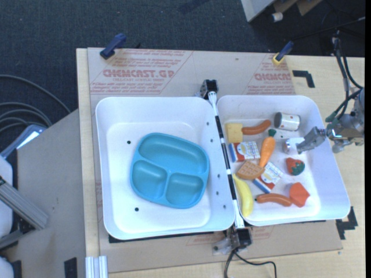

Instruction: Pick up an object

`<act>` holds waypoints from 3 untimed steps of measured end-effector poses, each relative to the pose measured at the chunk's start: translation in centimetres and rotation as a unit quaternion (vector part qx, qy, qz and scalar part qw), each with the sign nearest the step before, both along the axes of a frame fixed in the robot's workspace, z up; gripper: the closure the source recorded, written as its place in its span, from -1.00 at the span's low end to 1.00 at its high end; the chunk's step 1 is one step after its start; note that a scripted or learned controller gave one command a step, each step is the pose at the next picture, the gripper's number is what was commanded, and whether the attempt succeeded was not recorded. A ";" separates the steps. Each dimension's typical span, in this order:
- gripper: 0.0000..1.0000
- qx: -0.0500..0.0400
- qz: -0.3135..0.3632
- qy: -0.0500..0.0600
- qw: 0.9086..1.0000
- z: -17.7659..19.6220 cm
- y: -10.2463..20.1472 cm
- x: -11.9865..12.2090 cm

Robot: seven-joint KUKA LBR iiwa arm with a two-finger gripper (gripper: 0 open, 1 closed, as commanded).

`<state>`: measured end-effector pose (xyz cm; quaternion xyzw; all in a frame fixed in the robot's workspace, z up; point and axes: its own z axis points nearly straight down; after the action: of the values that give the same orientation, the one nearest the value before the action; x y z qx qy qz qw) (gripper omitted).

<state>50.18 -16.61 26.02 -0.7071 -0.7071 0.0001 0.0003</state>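
Presently, findings taken from the gripper outward, every place reckoned from the right bin:

Gripper: the gripper (pixel 301 146) hangs over the right bin (pixel 326 113), near its right wall and about mid-height in the view; nothing lies between its tips.
Jaw state: cannot be judged from this slant (the tip reads as one grey mass), so no claim is made.
Arm: enters across the right wall of the right bin.
Nearest item: strawberry (pixel 295 166), just below the gripper in the view and slightly toward the right wall; a compact, roundish piece with no marked long axis.
Next nearest: carrot (pixel 266 149), to the gripper's left, toward the bin's middle; its long axis runs up-and-down in the view with a slight lean.
Far-wall side: a grey and white can (pixel 287 121) lies on its side above the gripper, long axis roughly left-right.
Other contents: sausage (pixel 256 128), cheese wedge (pixel 233 132), cracker (pixel 250 170), banana (pixel 245 196) by the left wall, orange block (pixel 299 194) near the lower right corner.
Left bin: left bin (pixel 110 172) adjoins the right bin's left wall and holds a blue divided plate (pixel 170 170).
Judgement: pick not yet made; the strawberry is the likeliest target, calling for a short shift down-view before descent.
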 end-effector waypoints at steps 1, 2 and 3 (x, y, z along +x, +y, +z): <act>-1.00 0.001 0.001 -0.002 1.000 -17.5 -4.4 6.5; 1.00 0.000 0.000 -0.001 1.000 -16.5 -4.5 6.5; -1.00 0.000 0.000 -0.001 1.000 -16.5 -4.5 6.5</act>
<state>56.68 -21.10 9.48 -0.7068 -0.7074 -0.0009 -0.0004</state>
